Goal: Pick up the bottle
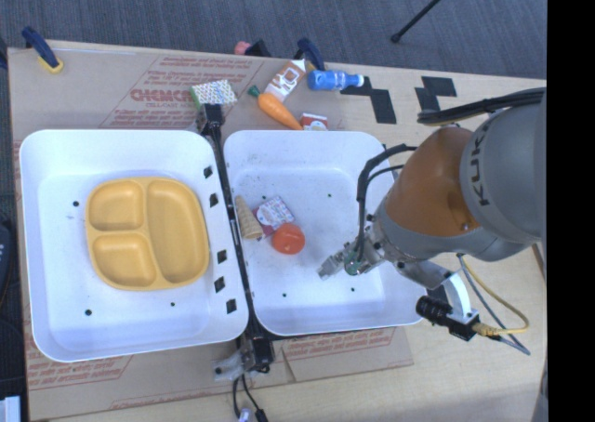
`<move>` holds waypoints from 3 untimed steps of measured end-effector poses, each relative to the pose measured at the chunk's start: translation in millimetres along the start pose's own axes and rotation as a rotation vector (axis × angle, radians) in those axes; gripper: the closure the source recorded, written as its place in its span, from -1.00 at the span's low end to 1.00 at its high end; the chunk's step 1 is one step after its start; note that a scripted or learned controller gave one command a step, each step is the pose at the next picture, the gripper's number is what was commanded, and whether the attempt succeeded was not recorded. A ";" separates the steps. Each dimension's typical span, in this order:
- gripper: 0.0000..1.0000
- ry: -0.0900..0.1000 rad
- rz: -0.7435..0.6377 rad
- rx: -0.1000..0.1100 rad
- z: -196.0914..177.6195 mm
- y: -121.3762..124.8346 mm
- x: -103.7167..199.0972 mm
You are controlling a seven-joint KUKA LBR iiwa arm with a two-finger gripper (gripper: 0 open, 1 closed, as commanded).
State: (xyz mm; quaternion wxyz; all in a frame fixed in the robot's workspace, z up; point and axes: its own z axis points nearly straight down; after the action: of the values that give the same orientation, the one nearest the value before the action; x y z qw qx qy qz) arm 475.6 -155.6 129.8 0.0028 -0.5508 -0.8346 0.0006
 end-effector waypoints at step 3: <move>1.00 -0.002 -0.717 0.001 -61.5 48.2 111.6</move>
State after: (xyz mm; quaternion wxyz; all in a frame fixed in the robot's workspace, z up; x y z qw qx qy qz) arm 476.4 -34.2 191.5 0.0022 -0.2231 -0.9748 0.0004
